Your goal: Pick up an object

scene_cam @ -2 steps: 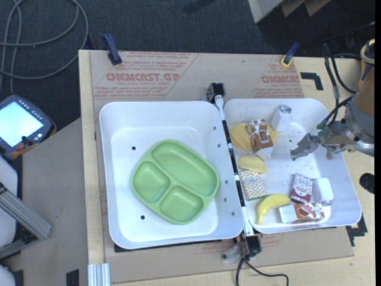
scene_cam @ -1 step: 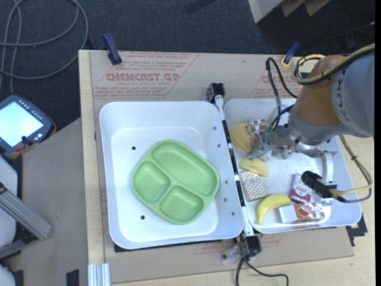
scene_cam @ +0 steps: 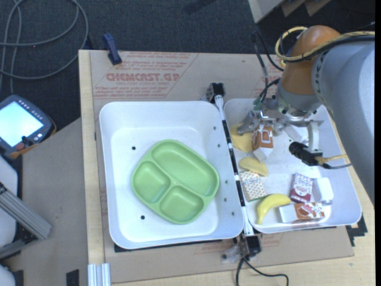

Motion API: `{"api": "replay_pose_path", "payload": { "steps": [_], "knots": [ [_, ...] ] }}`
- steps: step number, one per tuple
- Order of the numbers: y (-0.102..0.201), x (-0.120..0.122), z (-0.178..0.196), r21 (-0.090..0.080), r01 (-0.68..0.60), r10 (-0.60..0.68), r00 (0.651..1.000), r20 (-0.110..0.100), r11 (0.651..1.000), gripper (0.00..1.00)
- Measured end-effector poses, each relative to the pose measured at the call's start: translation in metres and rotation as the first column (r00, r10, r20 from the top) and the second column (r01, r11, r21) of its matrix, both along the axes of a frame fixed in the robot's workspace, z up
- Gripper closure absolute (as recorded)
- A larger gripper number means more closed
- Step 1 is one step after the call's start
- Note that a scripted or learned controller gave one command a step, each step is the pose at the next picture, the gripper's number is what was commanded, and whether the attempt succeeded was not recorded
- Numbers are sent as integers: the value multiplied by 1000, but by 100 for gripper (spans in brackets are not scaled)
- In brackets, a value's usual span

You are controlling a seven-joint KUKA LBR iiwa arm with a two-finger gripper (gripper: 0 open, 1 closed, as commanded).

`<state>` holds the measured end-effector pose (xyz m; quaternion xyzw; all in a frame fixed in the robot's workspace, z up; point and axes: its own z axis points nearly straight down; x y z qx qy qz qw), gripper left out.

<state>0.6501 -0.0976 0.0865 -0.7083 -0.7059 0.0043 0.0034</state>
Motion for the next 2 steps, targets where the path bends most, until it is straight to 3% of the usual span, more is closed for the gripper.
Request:
{"api": "replay_pose_path", "payload": {
  "steps": [1, 2],
  "knots": [
    [2, 3, 12, -2, -3, 3, 1000, 16, 1000, 100],
    [70, -42, 99, 2, -5, 5, 1000, 11, 1000, 100]
  ]
}}
